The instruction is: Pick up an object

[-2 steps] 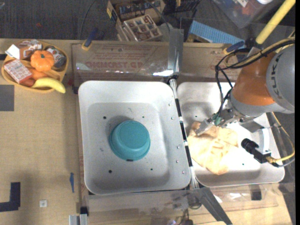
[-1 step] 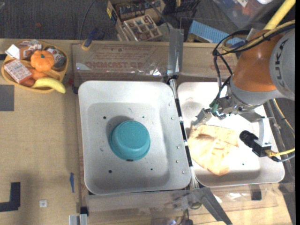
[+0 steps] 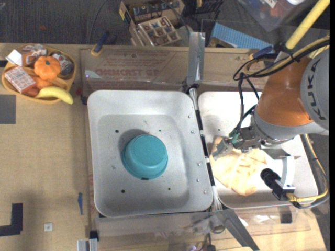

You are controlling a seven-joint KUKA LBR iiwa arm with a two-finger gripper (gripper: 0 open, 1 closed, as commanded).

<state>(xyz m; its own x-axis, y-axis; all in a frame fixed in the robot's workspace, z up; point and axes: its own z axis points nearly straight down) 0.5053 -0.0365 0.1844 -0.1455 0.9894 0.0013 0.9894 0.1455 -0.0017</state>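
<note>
gripper low in right bin — over pale flatbread.

Two bins sit side by side on the tabletop. The left bin has a bowl in its middle, turned upside down. The right bin has a flat, floppy thing lying near its front edge. The arm comes in from the right and hangs over the right bin, with the gripper low, just above the floppy thing's left end. Far to the left, at the back of the tabletop, a basket holds toy food. A banana lies on its front rim. Behind the bins are boxes.
</note>
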